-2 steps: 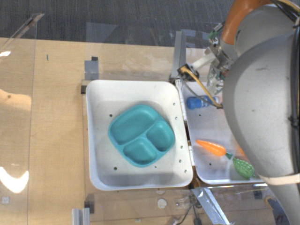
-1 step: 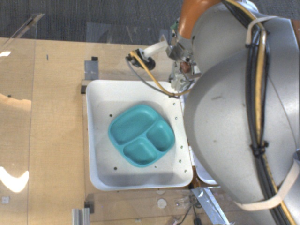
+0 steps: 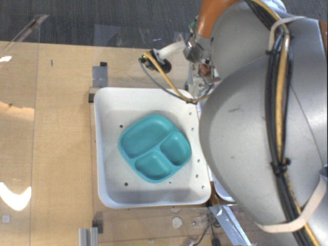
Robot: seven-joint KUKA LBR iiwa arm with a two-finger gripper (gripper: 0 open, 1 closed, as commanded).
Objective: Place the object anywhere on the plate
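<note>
The teal plate [image 3: 155,147] with 3 compartments lies in the left bin [image 3: 110,188]. The arm [image 3: 256,127] hides the right bin, so I cannot tell the object's place or the fingers' state. Judgement: release low over any compartment, well inside the rim.

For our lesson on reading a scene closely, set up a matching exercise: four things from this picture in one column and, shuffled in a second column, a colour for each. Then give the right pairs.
Column one:
1. plate
2. bin
3. bench
4. band on the arm

Column two:
A. white
B. orange
C. turquoise
D. pale wood

Pairs: 1-C, 2-A, 3-D, 4-B. The turquoise plate, which has three compartments, lies inside the white bin, which rests on the pale wood bench. The orange band sits at the top of the view on the grey arm.
</note>
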